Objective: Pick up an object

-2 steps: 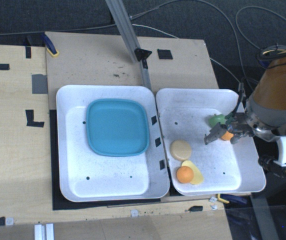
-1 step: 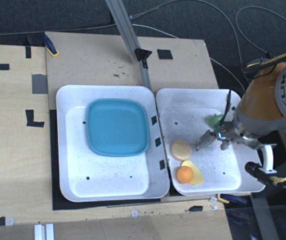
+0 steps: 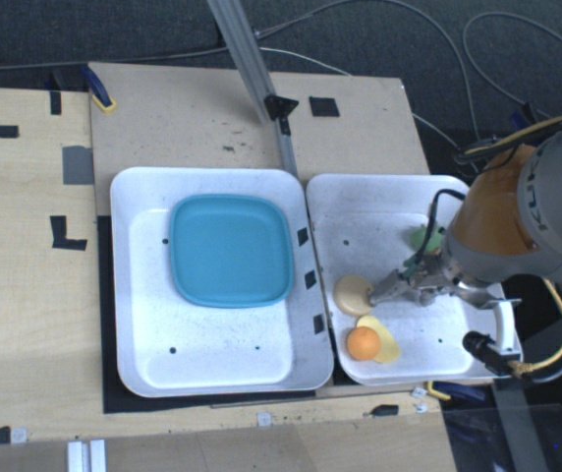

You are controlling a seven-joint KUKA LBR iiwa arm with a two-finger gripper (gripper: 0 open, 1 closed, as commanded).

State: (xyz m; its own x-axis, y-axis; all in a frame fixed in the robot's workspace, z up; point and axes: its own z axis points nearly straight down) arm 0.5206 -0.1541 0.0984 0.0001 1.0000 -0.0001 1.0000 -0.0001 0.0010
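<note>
Examining the claw point(image 3: 379, 294) first, we are finding it low in the right bin point(image 3: 345, 200), right of the frame's centre, its tip just beside a beige rounded object point(image 3: 352, 292). We cannot tell how the claw is set; the tip is too small and blurred. Nothing is showing gripped in it. Below it, an orange ball point(image 3: 363, 343) is resting against a yellow piece point(image 3: 384, 340) near the bin's lower edge, and a green item point(image 3: 422, 236) is peeking out beside the arm's wrist. Further left, the left bin point(image 3: 134, 264) is carrying a blue plate point(image 3: 231, 250). We are judging the approach step to be in hand. The next move is calling for closing squarely on the beige object, then lifting.
</note>
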